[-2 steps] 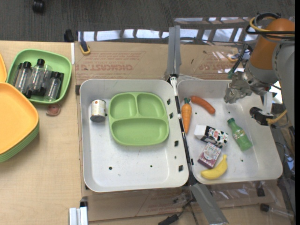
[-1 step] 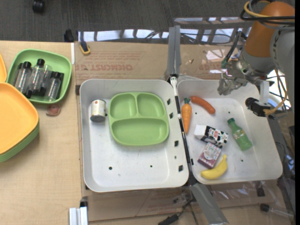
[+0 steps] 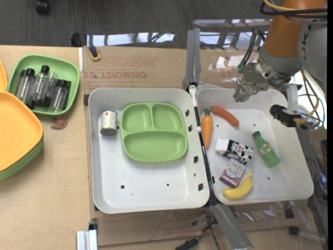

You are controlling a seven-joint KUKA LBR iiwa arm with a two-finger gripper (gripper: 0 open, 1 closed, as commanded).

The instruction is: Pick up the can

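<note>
Camera view puts the gripper [image 3: 243, 91] over the right bin's [image 3: 291, 191] far edge, and I cannot tell its state. The can [image 3: 109, 123], smooth metal and lying on its side, sits far across in the other bin beside the green divided plate [image 3: 154, 130]. Approach squarely; it may roll.

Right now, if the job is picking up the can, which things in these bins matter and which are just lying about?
Part of the job:
can, in the left bin, beside the green divided plate
gripper, above the right bin's far edge

Just lying about:
carrot
sausage
green bottle
banana
two small cartons
</note>
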